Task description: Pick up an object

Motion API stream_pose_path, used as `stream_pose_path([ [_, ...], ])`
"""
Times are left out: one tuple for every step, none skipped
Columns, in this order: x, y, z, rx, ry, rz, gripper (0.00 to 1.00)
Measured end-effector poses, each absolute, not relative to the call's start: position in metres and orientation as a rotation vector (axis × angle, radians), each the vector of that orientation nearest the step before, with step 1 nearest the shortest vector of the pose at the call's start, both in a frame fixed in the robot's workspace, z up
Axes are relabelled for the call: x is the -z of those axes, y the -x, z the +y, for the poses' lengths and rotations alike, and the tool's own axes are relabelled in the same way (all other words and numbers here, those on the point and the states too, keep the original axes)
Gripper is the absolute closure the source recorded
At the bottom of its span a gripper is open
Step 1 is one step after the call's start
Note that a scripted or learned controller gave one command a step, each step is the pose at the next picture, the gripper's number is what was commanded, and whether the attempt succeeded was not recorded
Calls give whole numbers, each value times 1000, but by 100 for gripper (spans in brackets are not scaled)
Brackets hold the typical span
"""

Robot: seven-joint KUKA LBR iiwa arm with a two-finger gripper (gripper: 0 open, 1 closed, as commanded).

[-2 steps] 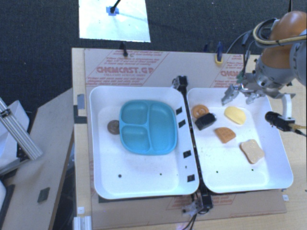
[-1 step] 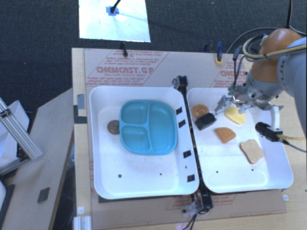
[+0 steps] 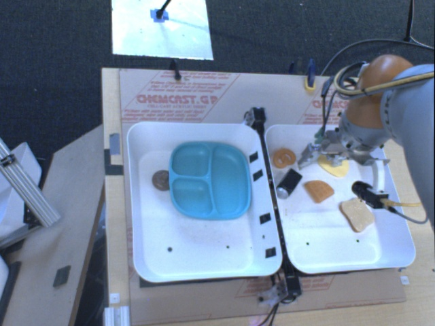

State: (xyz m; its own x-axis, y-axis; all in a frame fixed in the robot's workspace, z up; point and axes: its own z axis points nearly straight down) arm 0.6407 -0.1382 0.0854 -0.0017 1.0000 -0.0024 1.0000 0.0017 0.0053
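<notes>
The gripper (image 3: 325, 153) hangs low over the right bin (image 3: 353, 257), above a yellow piece (image 3: 334, 167), perhaps toy cheese; whether its fingers are spread or pinched I cannot tell. Nearby lie a pretzel (image 3: 284, 157), a black cylinder (image 3: 289, 182), an orange chip (image 3: 318, 191) and a toast slice (image 3: 357, 214). A blue divided plate (image 3: 208, 180) fills the left bin (image 3: 197, 257).

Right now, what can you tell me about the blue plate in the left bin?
The blue plate is a rounded square of what looks like light blue plastic, split by raised ridges into three sections: two smaller on its left, one larger on its right. It lies flat, right side up, near the middle of the left bin, slightly turned. A small brownish round thing sits against its left edge.
</notes>
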Motion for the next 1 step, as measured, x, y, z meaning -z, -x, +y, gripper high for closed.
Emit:
stream_pose_path([
  [-99,-643,-138,-9,-2212,2217,100],
])
